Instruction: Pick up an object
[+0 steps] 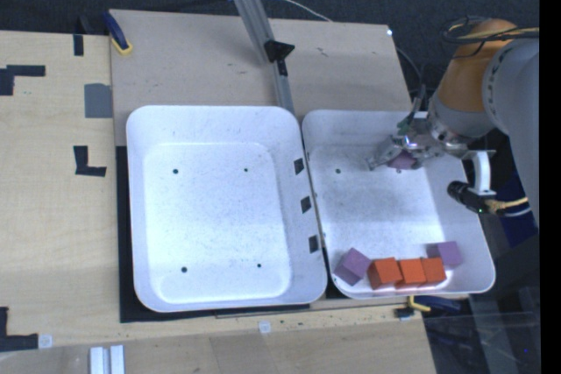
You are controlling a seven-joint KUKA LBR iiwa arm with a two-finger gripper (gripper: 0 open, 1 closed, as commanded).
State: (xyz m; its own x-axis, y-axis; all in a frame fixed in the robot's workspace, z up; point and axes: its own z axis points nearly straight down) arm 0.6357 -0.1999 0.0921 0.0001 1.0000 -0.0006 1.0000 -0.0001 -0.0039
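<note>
Nearest the camera, along the front wall of the right bin [473,276], lies a row of blocks: a purple block [354,263] at the left end, tilted and a little apart from the rest, then an orange block [384,273], a second orange block [410,271] and a third orange block [433,270], these three touching side by side, and a smaller purple block [449,253] just behind the right end of the row. A blue and yellow clamp [421,305] sits at the bench edge just in front of this bin. The left bin [140,188] lies beside it, their inner walls meeting, with small black tabs [306,204] along the seam. Farther back, in the rear part of the right bin, my gripper [396,155] is down low near the floor of the bin, and a small purple piece [402,160] shows right at its tip; I cannot tell whether that piece is between my fingers or merely under them. My arm [491,92] comes in from the right, with its orange band [465,74] above the wrist. Beyond the bins, a metal rail [250,4] slants across the bench, and another blue and yellow clamp [118,32] rests at the far left corner of the board.
</note>
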